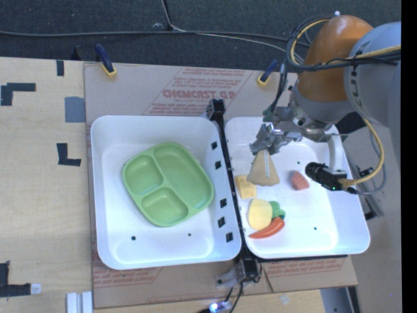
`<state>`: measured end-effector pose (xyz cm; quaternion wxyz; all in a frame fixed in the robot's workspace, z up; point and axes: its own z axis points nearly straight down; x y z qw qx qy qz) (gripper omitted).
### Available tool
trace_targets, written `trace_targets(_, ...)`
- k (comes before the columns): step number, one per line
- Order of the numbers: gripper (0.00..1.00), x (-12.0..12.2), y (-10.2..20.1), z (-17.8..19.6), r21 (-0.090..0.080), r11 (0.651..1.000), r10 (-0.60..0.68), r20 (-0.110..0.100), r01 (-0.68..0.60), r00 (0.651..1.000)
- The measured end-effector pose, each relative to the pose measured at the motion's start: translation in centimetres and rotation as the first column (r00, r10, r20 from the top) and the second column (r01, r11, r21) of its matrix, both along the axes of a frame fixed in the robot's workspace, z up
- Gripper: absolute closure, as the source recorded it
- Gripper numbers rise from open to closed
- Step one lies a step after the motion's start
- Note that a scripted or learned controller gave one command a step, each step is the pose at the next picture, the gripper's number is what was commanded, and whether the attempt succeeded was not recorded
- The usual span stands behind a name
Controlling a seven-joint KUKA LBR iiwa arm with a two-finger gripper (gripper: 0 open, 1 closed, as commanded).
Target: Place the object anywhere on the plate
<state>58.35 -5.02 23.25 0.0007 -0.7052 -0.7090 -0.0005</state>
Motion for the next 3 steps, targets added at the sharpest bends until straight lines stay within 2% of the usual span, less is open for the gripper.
trace_targets(2, 1.0, -4.9, 11.0, -1.6, 0.0, 1.0, 0.001, -0.004, -0.001, 1.0)
trace_targets(3, 1.0, -6.7, 16.2, -0.3, 0.0, 1.0, 0.002, -0.001, -0.002, 1.0)
